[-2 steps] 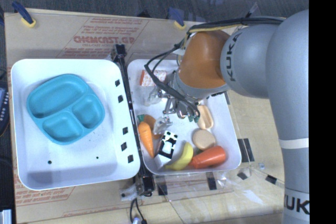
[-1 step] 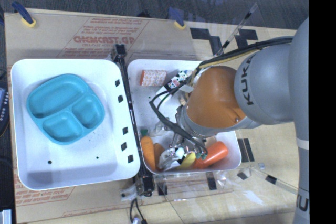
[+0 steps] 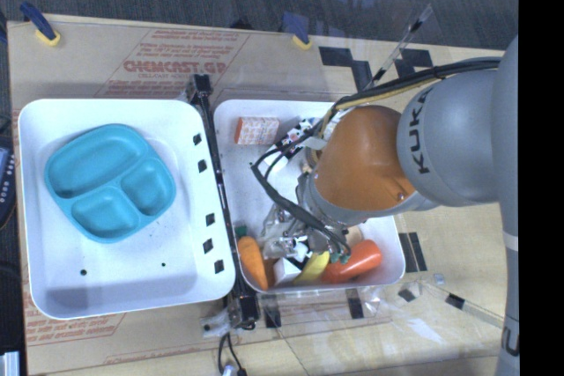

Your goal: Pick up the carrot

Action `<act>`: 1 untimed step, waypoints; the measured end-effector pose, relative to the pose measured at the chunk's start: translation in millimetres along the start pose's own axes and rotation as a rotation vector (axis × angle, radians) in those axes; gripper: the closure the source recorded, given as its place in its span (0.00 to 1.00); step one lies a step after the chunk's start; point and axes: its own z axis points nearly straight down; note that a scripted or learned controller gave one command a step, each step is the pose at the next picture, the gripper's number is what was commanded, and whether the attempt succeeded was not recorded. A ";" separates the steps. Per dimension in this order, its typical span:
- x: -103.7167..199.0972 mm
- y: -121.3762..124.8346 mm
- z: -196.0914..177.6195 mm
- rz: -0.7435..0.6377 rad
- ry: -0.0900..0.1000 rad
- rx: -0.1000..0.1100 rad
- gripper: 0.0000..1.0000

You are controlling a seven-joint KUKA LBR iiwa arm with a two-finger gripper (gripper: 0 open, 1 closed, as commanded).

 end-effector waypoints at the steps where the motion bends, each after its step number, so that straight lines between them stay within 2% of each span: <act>1: 0.1 0.5 0.2 -0.001 0.001 0.000 0.00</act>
